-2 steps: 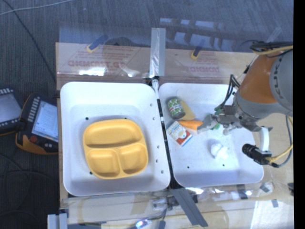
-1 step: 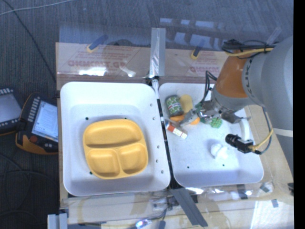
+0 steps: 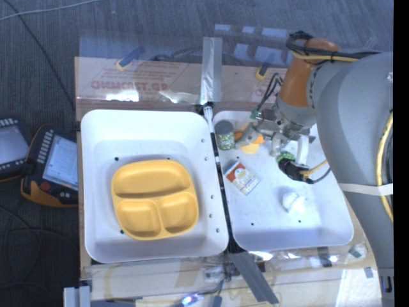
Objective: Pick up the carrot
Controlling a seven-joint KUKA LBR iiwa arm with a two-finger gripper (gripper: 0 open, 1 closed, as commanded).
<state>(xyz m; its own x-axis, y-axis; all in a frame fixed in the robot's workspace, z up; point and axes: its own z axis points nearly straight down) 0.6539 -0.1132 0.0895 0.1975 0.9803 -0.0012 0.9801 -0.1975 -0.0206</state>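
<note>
Carrot (image 3: 241, 133) sits at the upper-left of the right bin (image 3: 319, 232), just beside a small grey can (image 3: 224, 135) and a yellow piece (image 3: 254, 146). Gripper (image 3: 279, 135) is just right of it; can't tell its state. Approach from above, clear of the can, centre on the orange before closing.

Faint red print on the cardboard, not fully readable

At about 11 o'clock in the view, behind the left bin, a flat cardboard sheet (image 3: 144, 82) lies under clear film and carries one line of pale red capital letters; the glare and the blur allow me to see only something like "CH…ST", and I cannot give the whole word. The small card (image 3: 242, 176) in the right bin, near 4 o'clock from the centre, has a picture, but any text on it is too small to read.
</note>
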